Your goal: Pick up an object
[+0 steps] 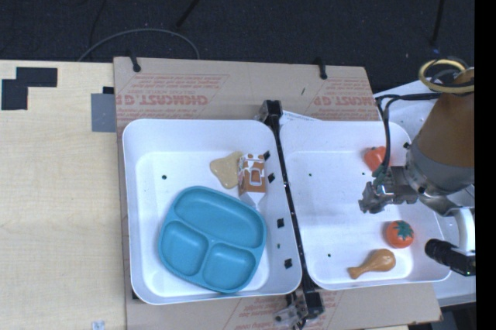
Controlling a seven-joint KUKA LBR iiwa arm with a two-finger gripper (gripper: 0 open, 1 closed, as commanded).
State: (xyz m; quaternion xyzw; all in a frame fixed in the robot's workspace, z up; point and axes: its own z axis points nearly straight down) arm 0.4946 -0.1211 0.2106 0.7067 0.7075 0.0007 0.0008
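Note:
My gripper (373, 201) hangs over the right bin (325, 166), toward its right side, with the arm's orange band above it. An orange-red tomato-like toy (400, 233) with a green top lies just below and right of the gripper. A tan drumstick toy (373, 263) rests near the bin's front wall. Another orange-red piece (374, 157) peeks out behind the gripper at the back right. I see nothing held between the fingers.
The left bin (147, 166) holds a blue divided plate (211, 238), a tan flat piece (226, 169) and a small brown-and-white block (253, 174). A black divider clip strip (280, 197) runs between the bins. Cardboard lies under both bins.

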